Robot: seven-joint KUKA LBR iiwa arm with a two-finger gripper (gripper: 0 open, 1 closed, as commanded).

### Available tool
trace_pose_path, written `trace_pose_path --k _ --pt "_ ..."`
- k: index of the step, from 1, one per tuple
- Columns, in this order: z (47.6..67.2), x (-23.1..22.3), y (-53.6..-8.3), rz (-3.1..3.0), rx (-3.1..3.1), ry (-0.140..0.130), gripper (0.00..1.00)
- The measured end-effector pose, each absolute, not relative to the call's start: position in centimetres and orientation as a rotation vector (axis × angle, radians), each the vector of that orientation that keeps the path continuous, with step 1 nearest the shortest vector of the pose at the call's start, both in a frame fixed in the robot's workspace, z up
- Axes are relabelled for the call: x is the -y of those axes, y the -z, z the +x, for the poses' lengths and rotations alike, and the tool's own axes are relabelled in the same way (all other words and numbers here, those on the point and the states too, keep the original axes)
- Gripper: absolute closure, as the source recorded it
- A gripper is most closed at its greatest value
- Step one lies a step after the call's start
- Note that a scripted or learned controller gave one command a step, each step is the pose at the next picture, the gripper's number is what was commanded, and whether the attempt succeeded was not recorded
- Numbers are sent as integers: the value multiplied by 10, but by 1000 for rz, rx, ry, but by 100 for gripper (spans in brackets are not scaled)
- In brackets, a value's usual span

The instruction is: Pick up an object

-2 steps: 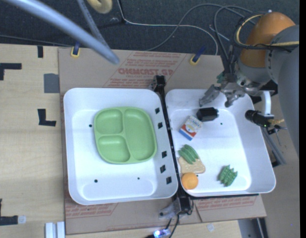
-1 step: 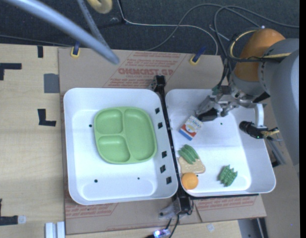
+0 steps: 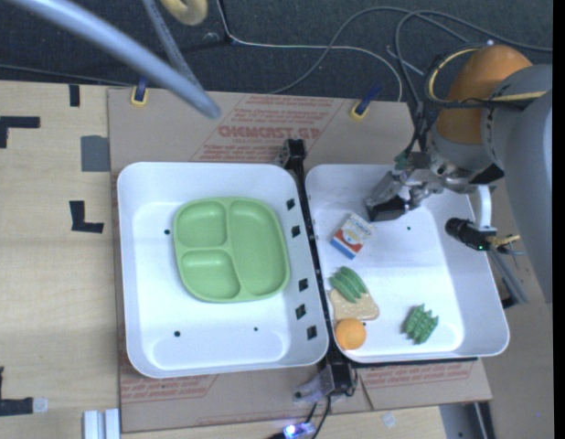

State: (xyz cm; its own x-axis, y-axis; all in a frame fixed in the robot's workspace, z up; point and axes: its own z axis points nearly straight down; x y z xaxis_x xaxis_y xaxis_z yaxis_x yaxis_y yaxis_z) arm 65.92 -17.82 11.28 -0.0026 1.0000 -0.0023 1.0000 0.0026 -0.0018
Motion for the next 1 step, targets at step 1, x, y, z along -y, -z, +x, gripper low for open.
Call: trace_pose_path --k 1 --pt "656 172 -156 2220 -2223 0 100"
